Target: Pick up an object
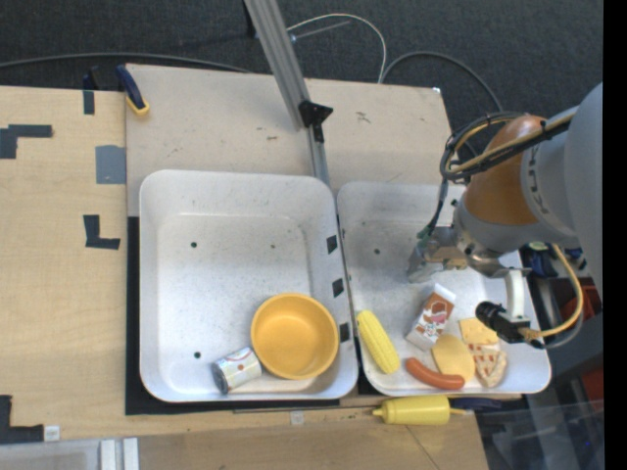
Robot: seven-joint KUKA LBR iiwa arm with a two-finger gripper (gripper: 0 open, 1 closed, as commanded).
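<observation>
Camera view: my tool (427, 262) sits low in the right bin (387, 213), near its middle, just above the small carton (432, 319). Can't tell how wide it is set; nothing visibly in it. Right bin front holds a corn cob (378, 341), sausage (434, 373), a yellow potato-like piece (454, 355), cheese wedge (478, 332) and pizza slice (489, 365), all packed close, carton touching the potato-like piece. Left bin (176, 204) has an orange bowl (293, 335) at the front right, a small can (236, 369) lying on its side just beside it. Mustard bottle (416, 411) lies on the bench (59, 262) outside the bins, in front of the right one.
</observation>
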